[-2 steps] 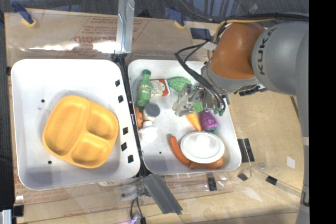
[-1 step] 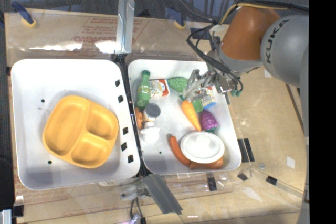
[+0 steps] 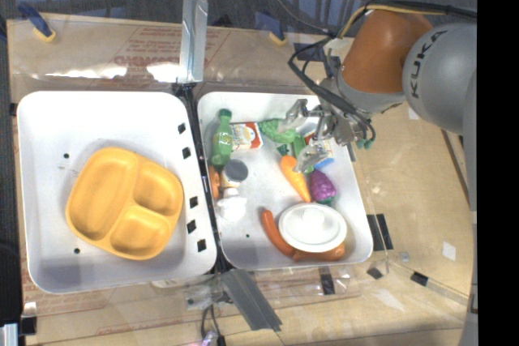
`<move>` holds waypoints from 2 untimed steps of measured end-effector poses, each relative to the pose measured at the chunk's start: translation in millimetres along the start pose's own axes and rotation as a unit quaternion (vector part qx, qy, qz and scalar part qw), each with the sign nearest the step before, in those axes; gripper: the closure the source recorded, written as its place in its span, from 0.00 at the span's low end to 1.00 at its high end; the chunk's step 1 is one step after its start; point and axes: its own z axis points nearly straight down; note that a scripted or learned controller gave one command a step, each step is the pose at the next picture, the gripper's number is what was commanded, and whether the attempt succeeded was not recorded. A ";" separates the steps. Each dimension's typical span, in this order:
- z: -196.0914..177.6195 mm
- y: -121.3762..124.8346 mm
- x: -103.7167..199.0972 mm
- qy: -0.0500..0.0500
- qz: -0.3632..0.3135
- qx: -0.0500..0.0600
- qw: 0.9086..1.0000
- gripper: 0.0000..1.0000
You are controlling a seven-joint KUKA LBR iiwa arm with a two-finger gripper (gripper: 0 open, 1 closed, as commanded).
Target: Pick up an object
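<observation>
Two shallow white bins sit side by side on a bench, seen from above. The left bin (image 3: 40, 174) holds a yellow divided tray (image 3: 123, 201). The right bin (image 3: 251, 243) is the landmark here: inside it lie a green bottle (image 3: 221, 138) near its upper left corner, a carrot (image 3: 295, 177) near its middle, a purple toy (image 3: 323, 186) just right of the carrot, a white bowl (image 3: 312, 226) toward its lower right, and a sausage (image 3: 273, 229) touching the bowl's left edge. The grey arm reaches in from the right, and its gripper (image 3: 310, 135) hangs low over the bin's upper right part, just above the carrot's top end. Judging by this, the pick is not yet done: nothing looks lifted and every object lies in the bin. Whether the gripper has closed on anything cannot be told, since clutter and cabling hide its tip.
</observation>
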 end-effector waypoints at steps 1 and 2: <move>41.4 18.0 4.4 0.002 0.030 -0.001 1.000 0.00; 40.4 39.7 61.7 0.002 0.128 -0.001 0.992 0.00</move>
